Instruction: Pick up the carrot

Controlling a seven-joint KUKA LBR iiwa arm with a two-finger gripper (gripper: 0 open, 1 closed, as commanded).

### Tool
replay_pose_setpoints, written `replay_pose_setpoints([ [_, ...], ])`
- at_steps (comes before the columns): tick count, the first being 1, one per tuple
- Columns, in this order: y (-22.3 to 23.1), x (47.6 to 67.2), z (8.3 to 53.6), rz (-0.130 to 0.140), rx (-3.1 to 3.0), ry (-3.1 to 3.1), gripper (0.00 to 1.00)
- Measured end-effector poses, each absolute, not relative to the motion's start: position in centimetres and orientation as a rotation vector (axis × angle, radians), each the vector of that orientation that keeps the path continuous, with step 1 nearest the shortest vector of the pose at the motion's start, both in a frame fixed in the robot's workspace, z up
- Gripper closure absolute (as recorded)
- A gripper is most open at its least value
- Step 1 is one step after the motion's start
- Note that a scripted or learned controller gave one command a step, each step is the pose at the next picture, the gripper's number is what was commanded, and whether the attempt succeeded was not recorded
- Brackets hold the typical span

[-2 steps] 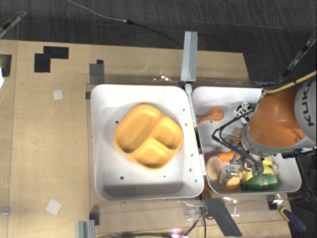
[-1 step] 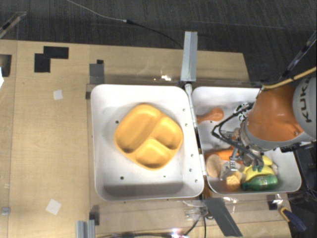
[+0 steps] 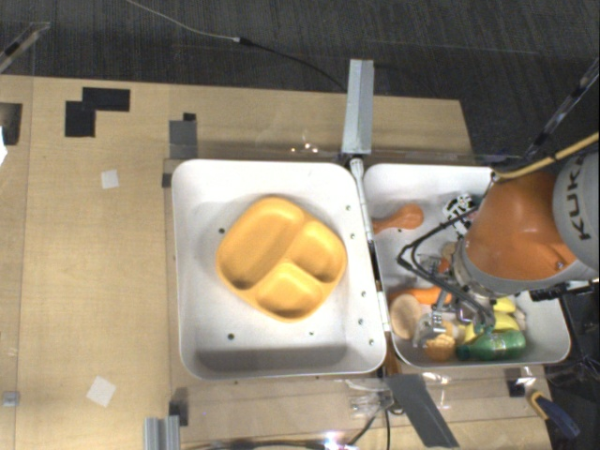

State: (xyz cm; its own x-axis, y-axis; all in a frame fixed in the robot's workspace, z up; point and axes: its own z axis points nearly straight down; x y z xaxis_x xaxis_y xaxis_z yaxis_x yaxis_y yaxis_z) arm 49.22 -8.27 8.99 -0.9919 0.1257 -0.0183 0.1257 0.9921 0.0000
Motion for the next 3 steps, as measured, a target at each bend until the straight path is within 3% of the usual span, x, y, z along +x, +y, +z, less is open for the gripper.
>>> replay_pose_setpoints([
  [1,-8.3,52.5,8.9,0.002,0.633,3.065,0.00],
  [2,-8.2,52.8,10.2,0.006,0.623,3.061,1.00],
  [3,-2.3,49.5,18.7,0.004,0.344,3.111,1.00],
])
